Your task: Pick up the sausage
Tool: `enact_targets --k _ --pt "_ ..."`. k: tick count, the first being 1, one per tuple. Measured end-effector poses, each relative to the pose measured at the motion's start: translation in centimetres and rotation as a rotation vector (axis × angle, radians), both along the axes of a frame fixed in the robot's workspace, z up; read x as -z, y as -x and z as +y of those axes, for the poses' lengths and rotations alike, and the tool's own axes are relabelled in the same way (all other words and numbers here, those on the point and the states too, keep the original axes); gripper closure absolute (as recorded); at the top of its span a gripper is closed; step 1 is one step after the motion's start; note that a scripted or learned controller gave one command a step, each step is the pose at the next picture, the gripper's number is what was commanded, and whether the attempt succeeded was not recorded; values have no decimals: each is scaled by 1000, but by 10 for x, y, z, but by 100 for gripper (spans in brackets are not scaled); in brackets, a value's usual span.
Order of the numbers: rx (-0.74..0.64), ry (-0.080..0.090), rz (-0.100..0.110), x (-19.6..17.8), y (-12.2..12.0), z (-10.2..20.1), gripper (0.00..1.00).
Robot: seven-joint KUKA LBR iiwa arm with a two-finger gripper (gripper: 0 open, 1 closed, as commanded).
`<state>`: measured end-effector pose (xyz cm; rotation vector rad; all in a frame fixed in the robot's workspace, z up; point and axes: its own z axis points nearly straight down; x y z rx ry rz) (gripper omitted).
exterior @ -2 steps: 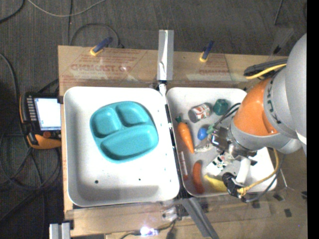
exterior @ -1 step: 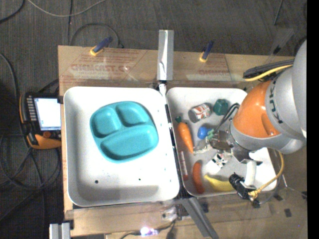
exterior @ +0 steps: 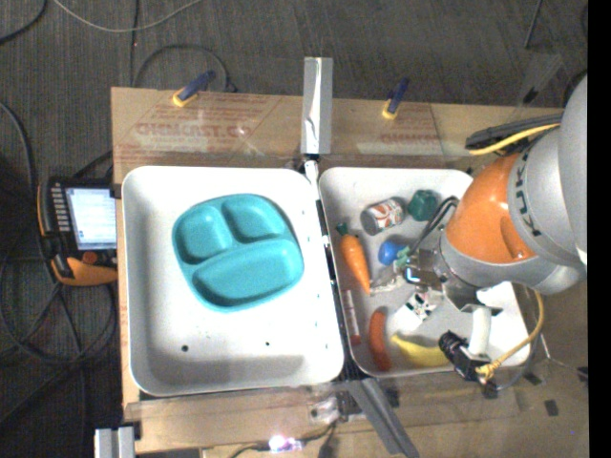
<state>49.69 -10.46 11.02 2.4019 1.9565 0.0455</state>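
The sausage (exterior: pixel 379 339), a short reddish-brown link, lies near the front left corner of the right bin (exterior: pixel 336 219), beside a yellow banana (exterior: pixel 421 351). My gripper (exterior: pixel 417 294) hangs over the middle of that bin, just up and to the right of the sausage and apart from it. Nothing shows held in the gripper. The arm's orange band and grey body cover the bin's right side.
An orange carrot (exterior: pixel 355 260) lies along the right bin's left wall. A small can (exterior: pixel 382 215), a green object (exterior: pixel 423 202) and a blue object (exterior: pixel 389 253) sit toward the back. The left bin (exterior: pixel 153 351) holds a teal divided plate (exterior: pixel 239 249).
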Motion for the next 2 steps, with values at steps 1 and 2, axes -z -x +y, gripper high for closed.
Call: enact_targets --k 1,2 --pt "16 -3 -4 0 -1 0 0" --pt "41 -7 -6 0 -2 -1 0"
